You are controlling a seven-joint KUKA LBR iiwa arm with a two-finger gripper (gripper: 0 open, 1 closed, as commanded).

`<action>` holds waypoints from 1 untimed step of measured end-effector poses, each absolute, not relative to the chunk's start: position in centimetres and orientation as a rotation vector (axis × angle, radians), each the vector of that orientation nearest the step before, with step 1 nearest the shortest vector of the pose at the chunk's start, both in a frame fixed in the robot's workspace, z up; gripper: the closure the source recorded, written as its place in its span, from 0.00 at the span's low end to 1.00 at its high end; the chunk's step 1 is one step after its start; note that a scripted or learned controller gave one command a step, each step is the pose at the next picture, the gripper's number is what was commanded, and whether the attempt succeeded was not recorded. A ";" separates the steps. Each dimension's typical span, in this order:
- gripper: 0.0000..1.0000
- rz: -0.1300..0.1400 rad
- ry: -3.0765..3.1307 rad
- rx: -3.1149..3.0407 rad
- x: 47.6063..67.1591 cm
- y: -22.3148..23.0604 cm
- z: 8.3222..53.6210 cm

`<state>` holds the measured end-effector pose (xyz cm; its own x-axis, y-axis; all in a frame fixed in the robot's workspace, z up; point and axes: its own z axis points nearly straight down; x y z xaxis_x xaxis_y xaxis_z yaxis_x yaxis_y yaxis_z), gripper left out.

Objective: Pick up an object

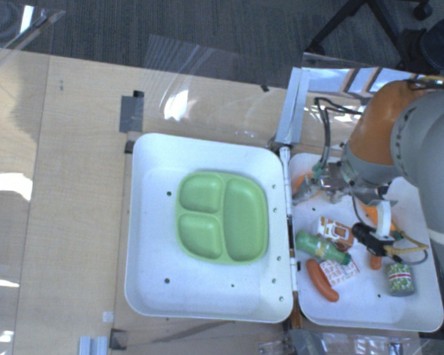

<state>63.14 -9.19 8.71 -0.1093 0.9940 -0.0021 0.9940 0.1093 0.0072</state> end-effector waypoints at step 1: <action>0.00 0.008 2.417 1.989 57.5 -8.8 8.9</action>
